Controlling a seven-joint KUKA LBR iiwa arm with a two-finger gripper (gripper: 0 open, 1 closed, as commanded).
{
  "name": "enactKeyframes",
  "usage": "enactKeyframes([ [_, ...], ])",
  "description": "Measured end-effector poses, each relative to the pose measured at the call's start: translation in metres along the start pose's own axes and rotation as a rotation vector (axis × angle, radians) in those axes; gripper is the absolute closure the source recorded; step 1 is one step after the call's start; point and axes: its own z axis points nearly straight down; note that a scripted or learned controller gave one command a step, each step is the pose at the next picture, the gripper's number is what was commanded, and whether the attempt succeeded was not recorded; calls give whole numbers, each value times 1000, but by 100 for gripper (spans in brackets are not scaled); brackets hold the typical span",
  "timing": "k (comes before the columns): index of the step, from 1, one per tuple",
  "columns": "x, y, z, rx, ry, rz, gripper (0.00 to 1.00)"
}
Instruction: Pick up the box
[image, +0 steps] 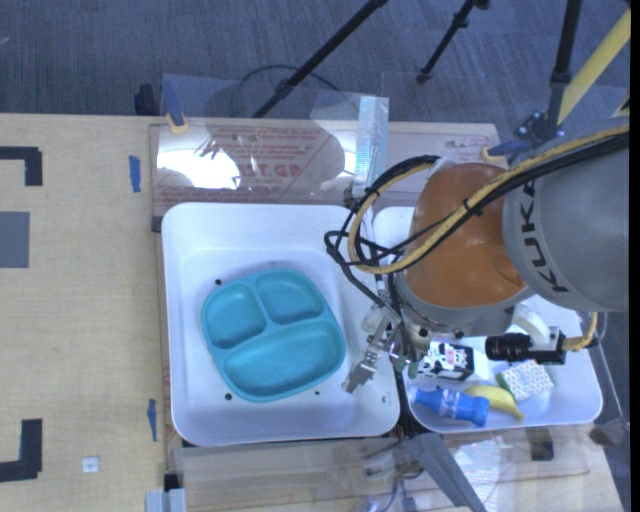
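a teal plastic divided plate (272, 333) lies in the left shallow white bin (190, 400). in the right shallow white bin (585, 395), a blue plastic bottle (452, 404) lies at the front, a yellow banana (497, 397) just behind it, a small black-and-white printed box (446, 360) further back, under the arm.

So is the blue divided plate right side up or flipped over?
Right side up. The blue divided plate lies flat in the left bin, its three hollow compartments facing up.
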Motion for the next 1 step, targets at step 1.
enactKeyframes([
  [1, -41, -76, 0, 1, 0, 8, 0],
])
